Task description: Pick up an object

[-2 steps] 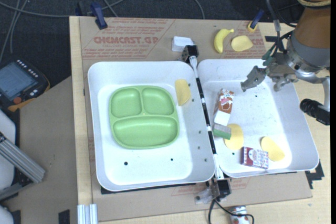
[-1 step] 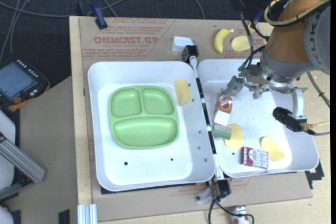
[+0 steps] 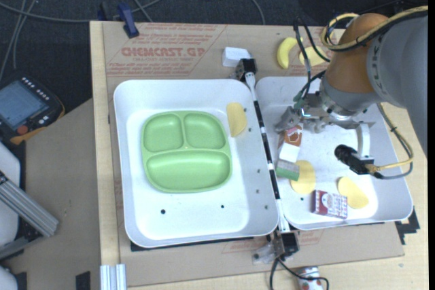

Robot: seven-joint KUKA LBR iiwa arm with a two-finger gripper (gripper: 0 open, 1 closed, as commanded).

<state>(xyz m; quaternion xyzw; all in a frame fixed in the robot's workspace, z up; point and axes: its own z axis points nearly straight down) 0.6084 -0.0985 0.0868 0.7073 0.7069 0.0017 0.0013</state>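
Far L, off the bench: dark handheld pendant (image 3: pixel 24 109) w/ lit screen; bench (image 3: pixel 102 166) topped by a brown printed sheet (image 3: pixel 170 51), blue clip (image 3: pixel 126 20) at its upper L corner; L bin (image 3: pixel 129 146) holds a green divided plate (image 3: pixel 187 153), flat, roughly centred, 3 compartments, nothing in them; pale yellow wedge (image 3: pixel 236 119) lies just beside the plate's upper R corner, near the bin's R wall; the two bins touch along the middle seam; R bin (image 3: pixel 323 156) carries the loose items, mostly in its L and lower part; small brown-and-white carton (image 3: pixel 293 137) near the bin's L wall, upper half, tilted; it is the item closest to the gripper (image 3: pixel 301 117), which hangs directly over it, right at its top edge; can't tell whether the pincer is spread, pressed together or pinching the carton, since the wrist blocks the view from above; below the carton a white block w/ green end (image 3: pixel 287 167), against the L wall; a yellow disc (image 3: pixel 304 178) touches its R side; red-and-white box (image 3: pixel 329 204) near the bin's lower edge; second yellow disc (image 3: pixel 353 192) just R of that box; banana (image 3: pixel 288 53) on the bench above the R bin, outside it; grey arm (image 3: pixel 404 58) comes in from upper R, orange band (image 3: pixel 353 58) above the wrist.
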